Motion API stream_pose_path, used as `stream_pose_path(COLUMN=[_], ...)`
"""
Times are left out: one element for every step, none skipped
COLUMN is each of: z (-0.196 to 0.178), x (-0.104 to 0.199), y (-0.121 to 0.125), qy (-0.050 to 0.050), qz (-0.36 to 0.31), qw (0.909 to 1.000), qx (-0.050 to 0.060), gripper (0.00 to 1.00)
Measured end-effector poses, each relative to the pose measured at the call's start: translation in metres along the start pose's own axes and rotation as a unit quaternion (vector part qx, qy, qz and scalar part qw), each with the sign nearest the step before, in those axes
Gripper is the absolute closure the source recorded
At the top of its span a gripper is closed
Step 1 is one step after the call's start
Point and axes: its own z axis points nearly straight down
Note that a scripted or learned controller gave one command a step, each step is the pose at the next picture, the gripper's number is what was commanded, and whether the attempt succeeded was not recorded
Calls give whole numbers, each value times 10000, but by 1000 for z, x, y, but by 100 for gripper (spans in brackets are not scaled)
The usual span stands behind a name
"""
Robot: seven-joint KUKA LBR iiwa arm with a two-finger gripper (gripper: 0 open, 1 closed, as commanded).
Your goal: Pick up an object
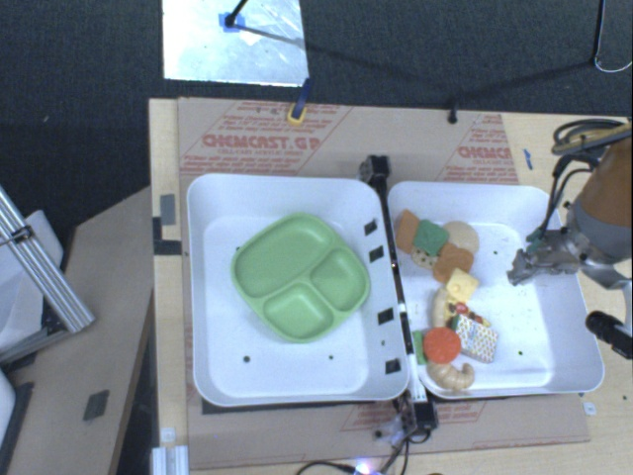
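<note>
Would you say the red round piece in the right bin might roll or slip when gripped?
Probably: the red round piece looks smooth and domed, so it may slip. It sits wedged among neighbours like the croissant, which likely limits rolling.

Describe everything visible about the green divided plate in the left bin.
The pale green plastic divided plate lies flat near the middle of the left shallow white bin, turned at an angle to the bin's walls. It is roughly square with rounded corners and a raised rim, and low ridges split it into three compartments: one large and two smaller. It looks matte and smooth. It rests on the bin's floor, apart from the walls.
</note>
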Motion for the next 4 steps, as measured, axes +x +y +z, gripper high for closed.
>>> stream_pose_path(z=[-60,-69,-70,-60], x=[-2,-2,53,101], y=[11,12,-13,-29], qy=[-2,7,22,22], qz=[-3,-4,-17,-18], qw=[10000,10000,10000,10000], qx=[-4,20,35,39], gripper=[100,100,100,100])
